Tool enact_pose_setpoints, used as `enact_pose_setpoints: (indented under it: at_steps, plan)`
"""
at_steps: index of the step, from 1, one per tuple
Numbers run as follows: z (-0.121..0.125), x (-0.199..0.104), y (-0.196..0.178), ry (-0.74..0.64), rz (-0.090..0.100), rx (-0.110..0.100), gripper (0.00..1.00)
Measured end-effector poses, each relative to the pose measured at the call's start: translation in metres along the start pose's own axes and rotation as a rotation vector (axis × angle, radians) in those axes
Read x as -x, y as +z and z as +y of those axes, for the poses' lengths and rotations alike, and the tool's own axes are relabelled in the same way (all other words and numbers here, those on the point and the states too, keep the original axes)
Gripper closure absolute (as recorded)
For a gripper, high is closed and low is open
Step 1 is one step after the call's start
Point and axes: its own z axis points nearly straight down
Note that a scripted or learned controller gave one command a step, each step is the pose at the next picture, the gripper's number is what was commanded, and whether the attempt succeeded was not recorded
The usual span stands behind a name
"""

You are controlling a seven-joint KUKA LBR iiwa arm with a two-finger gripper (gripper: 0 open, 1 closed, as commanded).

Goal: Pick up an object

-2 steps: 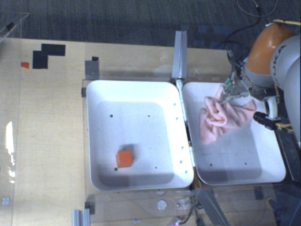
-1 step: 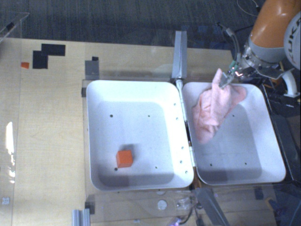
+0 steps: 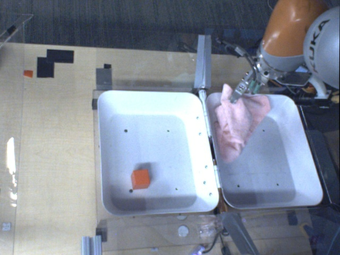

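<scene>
Fingers of the gripper (image 3: 240, 91) are pinching the top corner of the pink cloth (image 3: 238, 122), which hangs below them over the right bin (image 3: 311, 158), so you're mid-lift; next, raise it straight clear.

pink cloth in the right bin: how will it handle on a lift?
Probably floppy: the pink cloth hangs in folds from the gripper, whose fingers pinch its top edge. Likely light, as a thin fabric. It may drag along the right bin and slip out.
</scene>
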Motion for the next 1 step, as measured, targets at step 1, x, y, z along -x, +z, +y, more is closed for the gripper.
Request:
enact_pose_setpoints:
  at_steps: [1]
  plan:
    - [-0.0079, -0.0243, 0.0173, 0.357, 0.003, -0.004, 1.0]
